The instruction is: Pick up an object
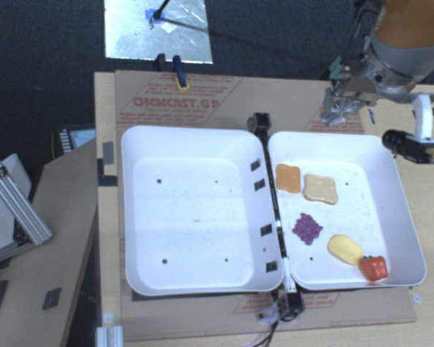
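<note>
— Lying where?
— Resting in the right bin [401,215]: orange toast slice [288,178] just beside a tan slice [320,189], purple grape cluster [307,228] below them, yellow lemon [345,249] touching a red pepper [375,267] near the front corner.
— And hanging above?
— Hovering past the bin's far rim, over the cardboard [224,96]: gripper [338,113], beneath the orange band [414,16].
— Sitting alongside?
— Left bin [134,194], touching at the middle.

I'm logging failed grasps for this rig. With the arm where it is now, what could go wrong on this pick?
1. The lemon and red pepper touch in the right bin's near corner; closing on one could drag or knock the other.
2. Both sit close to the bin wall, so a finger might strike it.
3. The toast and orange slice lie flat, so the pincer may slip over them.
</note>
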Controlling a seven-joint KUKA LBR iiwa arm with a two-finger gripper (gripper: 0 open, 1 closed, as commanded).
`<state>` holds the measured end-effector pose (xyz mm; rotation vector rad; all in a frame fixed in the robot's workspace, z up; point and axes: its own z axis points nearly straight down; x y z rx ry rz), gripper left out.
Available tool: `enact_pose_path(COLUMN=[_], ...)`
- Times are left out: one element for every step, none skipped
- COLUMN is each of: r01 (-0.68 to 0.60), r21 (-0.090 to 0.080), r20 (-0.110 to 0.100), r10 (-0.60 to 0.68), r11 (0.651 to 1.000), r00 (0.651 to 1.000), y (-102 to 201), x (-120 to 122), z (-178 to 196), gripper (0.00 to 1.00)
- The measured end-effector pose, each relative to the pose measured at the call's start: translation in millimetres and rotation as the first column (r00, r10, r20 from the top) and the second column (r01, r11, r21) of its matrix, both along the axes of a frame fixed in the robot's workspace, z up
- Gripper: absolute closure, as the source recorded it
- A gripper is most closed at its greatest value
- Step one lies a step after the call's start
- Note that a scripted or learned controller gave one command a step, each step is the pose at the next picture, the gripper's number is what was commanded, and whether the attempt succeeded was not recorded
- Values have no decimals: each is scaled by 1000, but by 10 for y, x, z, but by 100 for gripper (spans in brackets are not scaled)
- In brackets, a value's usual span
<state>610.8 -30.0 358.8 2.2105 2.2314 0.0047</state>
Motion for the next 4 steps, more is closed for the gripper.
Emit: enact_pose_path(r01=[12,0,0,0], r21=[-2,0,1,1], r20=[-7,-4,11,2], r10=[-12,0,0,0], r11=[1000,1000,1000,1000], r00=[1000,1000,1000,1000], y=[-311,362,803,1614], x=[-699,-948,-815,-1046], z=[-424,-542,484,804], gripper=[100,100,100,100])
